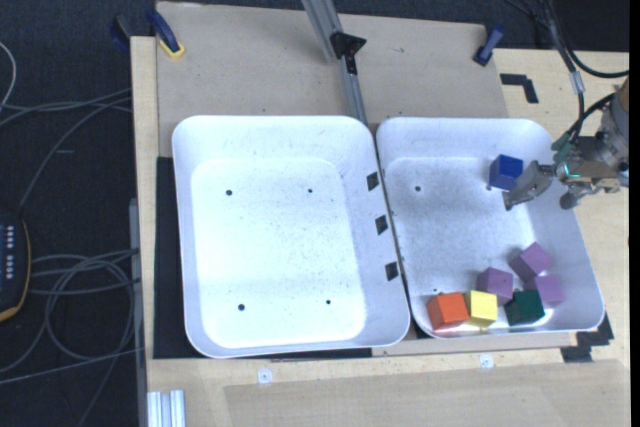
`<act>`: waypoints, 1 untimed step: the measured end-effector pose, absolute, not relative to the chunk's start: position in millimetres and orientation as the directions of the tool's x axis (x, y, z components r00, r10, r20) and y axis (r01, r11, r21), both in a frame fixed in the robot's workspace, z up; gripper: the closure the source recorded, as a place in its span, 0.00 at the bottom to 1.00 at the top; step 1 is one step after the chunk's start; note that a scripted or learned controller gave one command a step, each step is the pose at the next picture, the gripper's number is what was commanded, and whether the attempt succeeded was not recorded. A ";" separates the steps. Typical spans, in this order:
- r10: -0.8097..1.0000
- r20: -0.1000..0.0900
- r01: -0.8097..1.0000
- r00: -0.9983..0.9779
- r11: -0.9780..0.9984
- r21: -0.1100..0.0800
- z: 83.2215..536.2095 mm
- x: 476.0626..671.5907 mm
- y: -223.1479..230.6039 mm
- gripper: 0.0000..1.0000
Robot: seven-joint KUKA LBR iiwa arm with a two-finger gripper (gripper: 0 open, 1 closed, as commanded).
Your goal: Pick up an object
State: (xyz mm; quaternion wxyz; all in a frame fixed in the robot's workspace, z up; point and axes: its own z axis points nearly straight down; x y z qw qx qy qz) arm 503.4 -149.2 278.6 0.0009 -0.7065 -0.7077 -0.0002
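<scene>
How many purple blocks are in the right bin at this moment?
3, all near the front right corner of the right bin: purple block, purple block left of it, purple block nearest the right wall. None looks hidden.

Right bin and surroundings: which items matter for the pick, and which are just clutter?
Job-related:
- end effector
- blue block beside it
- right bin
- purple blocks, yellow block, orange block, green block

Lying about:
- left bin
- blue clamps
- floor cables
</scene>
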 end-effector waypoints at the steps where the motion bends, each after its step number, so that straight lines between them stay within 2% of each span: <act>1: 1.000 0.001 1.000 -0.001 0.001 0.000 278.6 503.5 -149.2 0.00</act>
